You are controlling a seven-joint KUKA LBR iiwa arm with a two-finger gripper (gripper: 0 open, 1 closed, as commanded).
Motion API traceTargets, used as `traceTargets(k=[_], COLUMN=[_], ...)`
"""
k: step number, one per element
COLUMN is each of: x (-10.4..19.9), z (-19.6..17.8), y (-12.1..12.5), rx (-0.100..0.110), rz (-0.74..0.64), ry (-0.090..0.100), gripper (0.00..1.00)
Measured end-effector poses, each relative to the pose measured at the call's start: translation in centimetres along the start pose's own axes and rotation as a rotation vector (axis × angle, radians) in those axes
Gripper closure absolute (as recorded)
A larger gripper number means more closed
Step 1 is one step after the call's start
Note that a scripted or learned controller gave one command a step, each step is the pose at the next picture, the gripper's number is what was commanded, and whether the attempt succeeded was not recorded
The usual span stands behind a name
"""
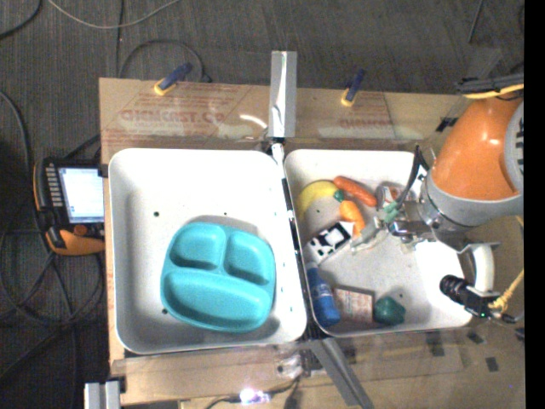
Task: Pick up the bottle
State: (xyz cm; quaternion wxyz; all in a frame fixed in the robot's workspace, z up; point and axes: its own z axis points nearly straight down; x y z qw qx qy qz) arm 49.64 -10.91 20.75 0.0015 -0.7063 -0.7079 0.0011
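The blue bottle (322, 298) lies on its side at the front left of the right bin (426, 271), tight against the bin's left wall. My gripper (379, 227) hangs over the middle of that bin, up and to the right of the bottle and apart from it. The grey and orange arm (477, 164) reaches in behind it from the right. Nothing can be made out held at the gripper's tip.
In the right bin, a yellow fruit (317, 196), orange carrots (353, 192) and a black-and-white box (329, 239) lie near the gripper. A brown packet (353, 302) and a green object (390, 310) sit beside the bottle. A teal divided plate (220, 273) lies in the left bin (136, 228).
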Motion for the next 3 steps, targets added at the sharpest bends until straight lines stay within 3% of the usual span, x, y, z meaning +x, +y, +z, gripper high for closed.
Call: traceTargets(k=[1, 2, 3], x=[-0.9, 8.7, 13.2], z=[7.5, 2.5, 2.5], y=[3.9, -0.2, -1.3], rx=[-0.009, 0.001, 0.000], rz=[-0.055, 0.106, -0.299], ry=[-0.002, 0.000, 0.000], gripper=[0.00, 0.00, 0.00])
